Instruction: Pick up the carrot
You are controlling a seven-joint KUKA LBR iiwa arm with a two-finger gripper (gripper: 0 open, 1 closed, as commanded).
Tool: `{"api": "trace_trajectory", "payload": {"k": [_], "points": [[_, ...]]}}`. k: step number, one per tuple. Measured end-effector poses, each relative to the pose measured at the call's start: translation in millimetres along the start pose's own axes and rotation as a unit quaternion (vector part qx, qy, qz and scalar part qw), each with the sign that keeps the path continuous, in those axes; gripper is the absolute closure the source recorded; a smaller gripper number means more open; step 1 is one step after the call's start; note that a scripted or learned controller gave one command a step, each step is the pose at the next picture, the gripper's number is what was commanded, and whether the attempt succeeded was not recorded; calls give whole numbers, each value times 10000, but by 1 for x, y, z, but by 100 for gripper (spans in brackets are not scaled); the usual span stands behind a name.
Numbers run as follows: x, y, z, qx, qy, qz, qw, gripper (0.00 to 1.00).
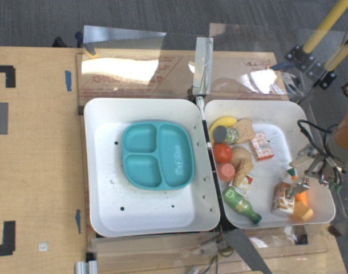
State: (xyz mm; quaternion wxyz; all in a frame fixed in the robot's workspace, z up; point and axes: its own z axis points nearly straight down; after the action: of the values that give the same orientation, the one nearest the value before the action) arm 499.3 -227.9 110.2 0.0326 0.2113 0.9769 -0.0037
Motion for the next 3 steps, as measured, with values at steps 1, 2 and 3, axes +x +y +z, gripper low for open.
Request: {"api": "trace_trajectory", "payload": {"k": [1,2,3], "points": [[-6,6,1,54,97,277,9996,0],[-10,9,-12,35,56,273,9996,100],[35,52,-98,32,270,449,9986,100]]}}
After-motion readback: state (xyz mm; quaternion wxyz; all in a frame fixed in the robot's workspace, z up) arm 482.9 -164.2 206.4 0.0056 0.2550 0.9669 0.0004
